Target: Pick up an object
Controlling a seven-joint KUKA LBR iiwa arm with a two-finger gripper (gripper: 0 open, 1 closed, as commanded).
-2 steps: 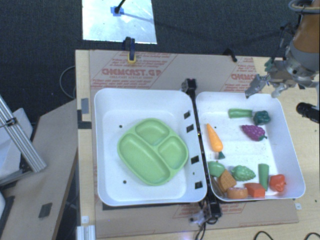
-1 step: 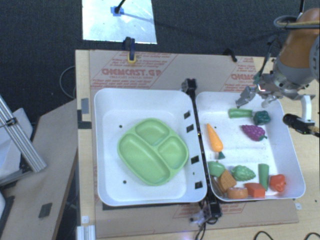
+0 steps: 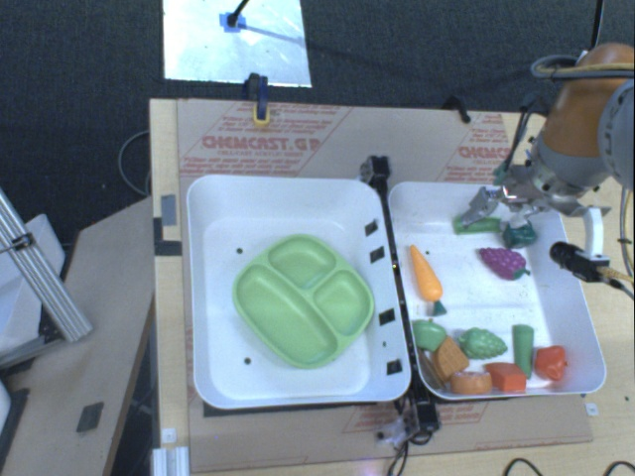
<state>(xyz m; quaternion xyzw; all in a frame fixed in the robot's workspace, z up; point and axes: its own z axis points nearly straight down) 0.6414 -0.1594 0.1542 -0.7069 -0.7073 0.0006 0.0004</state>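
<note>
the hand (image 3: 496,204) hangs low over the right bin's (image 3: 580,310) far end, beside a green toy vegetable (image 3: 478,224); i cannot tell its opening. judged best: centre over that piece, clear of the teal toy (image 3: 519,233) and purple grapes (image 3: 504,262), then descend straight.

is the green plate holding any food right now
No. The plate lies in the left bin, its compartments bare green; the food sits in the right bin.

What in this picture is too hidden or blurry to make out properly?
- Gripper: small and blurred; whether it grips the green piece beneath is unclear.
- Arm: cut off by the right edge.
- Toy pile in the right bin: pieces overlap, hiding their shapes.
</note>
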